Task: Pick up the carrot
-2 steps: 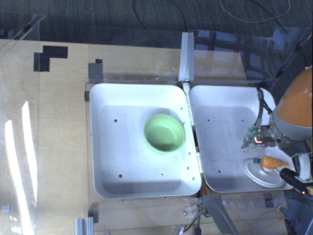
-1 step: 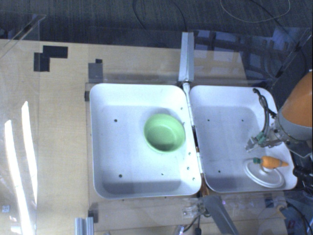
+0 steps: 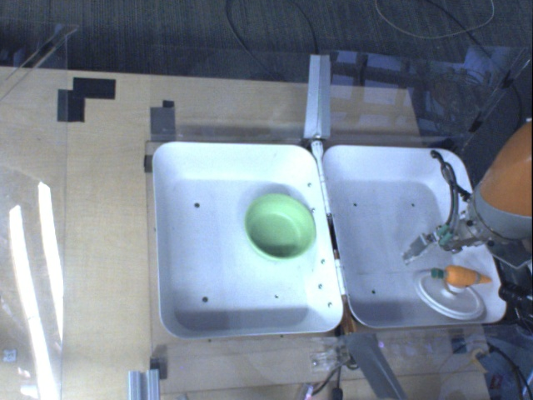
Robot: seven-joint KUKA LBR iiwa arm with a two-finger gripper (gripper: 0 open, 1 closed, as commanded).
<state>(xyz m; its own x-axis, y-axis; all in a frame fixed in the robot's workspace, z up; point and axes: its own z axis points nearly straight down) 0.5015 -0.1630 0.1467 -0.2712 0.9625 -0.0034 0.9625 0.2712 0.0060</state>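
Observation:
A small orange carrot [image 3: 462,277] with a green stem end lies on a white round plate [image 3: 452,302] in the near right corner of the right bin [image 3: 375,223]. My gripper [image 3: 420,246] hangs low over the right bin, just up and left of the carrot and apart from it. The grey arm with its orange band [image 3: 510,182] comes in from the right edge, above the carrot. Nothing shows in the gripper's grasp.
A light green bowl [image 3: 281,225] sits right of centre in the left bin [image 3: 191,248], close to the divider between the bins. A black cable [image 3: 448,177] runs down along the arm over the right bin's far corner.

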